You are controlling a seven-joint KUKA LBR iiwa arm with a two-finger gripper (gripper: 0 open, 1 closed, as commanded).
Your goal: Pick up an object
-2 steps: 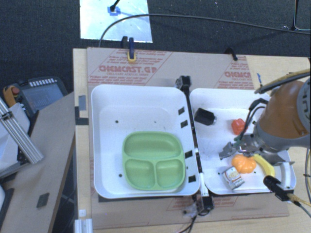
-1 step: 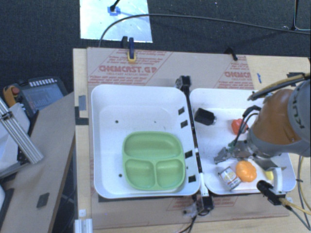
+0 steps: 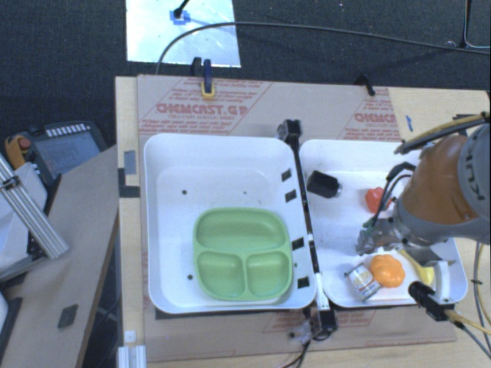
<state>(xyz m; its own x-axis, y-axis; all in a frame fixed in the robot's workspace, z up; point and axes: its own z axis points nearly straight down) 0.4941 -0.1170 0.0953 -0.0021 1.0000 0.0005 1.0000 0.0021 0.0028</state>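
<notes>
The arm's orange band and grey wrist covered much of the right bin (image 3: 337, 153), hiding its right wall and part of a red object (image 3: 373, 198) near the back. The gripper (image 3: 371, 240) sat low over the right bin's floor, toward the front; it was blurred and partly under the wrist, so I could not tell how it was set or whether it gripped anything. Just in front of it, near the bin's front edge, lay an orange rounded object (image 3: 387, 270), with a small silver can (image 3: 361, 281) touching or just beside it on the left; the can's label was too small to read. A yellow piece (image 3: 423, 268) showed to the right of the orange object, mostly hidden. A black object (image 3: 323, 183) lay near the right bin's back left corner, well apart from the gripper. The left bin (image 3: 173, 167) held a green divided tray (image 3: 243, 252) toward its front. The cardboard sheet (image 3: 253, 106) behind the bins read "CHEMCAST GP" in red.
</notes>
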